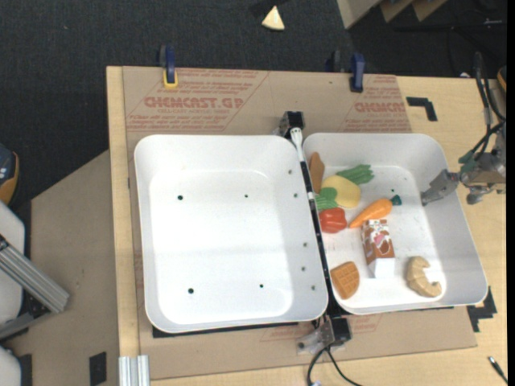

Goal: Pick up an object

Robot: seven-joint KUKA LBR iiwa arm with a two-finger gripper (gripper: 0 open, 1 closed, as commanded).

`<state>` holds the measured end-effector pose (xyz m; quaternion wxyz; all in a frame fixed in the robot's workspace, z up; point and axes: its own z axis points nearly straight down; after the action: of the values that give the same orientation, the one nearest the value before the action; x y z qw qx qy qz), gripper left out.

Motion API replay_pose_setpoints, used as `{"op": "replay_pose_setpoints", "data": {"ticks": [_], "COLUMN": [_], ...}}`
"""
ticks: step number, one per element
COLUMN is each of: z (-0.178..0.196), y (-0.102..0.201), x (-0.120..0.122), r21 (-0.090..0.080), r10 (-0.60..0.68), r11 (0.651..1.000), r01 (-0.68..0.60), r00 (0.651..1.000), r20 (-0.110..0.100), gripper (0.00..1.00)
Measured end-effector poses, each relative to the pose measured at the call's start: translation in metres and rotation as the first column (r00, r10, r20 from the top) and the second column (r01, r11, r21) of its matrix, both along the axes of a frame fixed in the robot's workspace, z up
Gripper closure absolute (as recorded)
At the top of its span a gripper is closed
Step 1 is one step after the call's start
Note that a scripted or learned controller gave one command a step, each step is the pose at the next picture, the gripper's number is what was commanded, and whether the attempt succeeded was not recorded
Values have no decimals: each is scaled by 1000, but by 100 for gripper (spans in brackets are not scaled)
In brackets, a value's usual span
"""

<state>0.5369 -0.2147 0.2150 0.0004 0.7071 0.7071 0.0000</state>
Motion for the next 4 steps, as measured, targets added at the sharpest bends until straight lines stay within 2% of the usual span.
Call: {"op": "replay_pose_setpoints", "data": {"ticks": [1,2,3,4], "z": [-108,-114,-100,-97], "y": [34,96,99,125], "x": [-3,47,50,100], "r21": [-5,-4,-3,-1], "r10": [1,-4,2,4], "r11": [1000,1000,1000,1000], "r01": [0,4,-2,-4], "r00": [1000,999,999,1000], "r20": [20,38,44,5], "gripper": [0,0,100,100]}}
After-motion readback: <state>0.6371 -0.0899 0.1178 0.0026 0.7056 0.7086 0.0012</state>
